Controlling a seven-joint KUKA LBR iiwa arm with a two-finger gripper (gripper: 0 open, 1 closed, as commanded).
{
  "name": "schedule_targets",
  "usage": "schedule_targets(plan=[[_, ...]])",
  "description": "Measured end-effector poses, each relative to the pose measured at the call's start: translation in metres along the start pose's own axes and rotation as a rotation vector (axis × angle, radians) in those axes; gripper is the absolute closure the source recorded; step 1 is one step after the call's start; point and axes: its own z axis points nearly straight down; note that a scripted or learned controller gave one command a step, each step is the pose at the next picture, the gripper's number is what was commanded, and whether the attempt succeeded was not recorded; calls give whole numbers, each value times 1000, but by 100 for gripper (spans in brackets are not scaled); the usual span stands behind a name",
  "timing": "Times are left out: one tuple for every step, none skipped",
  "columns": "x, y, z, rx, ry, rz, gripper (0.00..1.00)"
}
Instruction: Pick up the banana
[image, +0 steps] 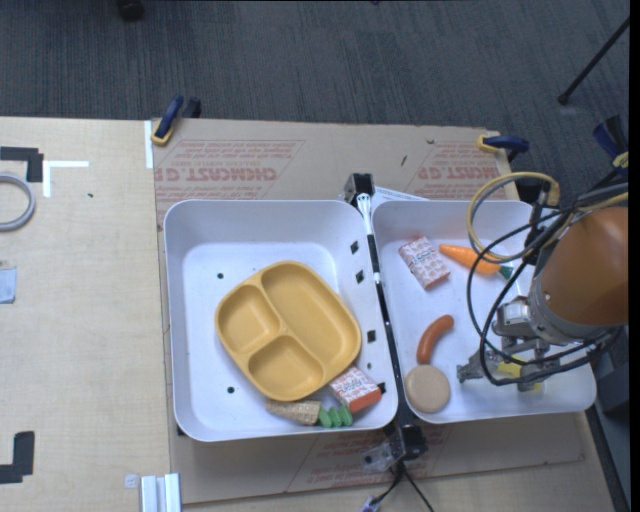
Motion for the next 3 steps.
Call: schedule_targets(plan=[[53,-42,-89,3,-1,154,0],[15,-6,0,1,0,73,0],[-40,-2,0,1,1,-71,0]])
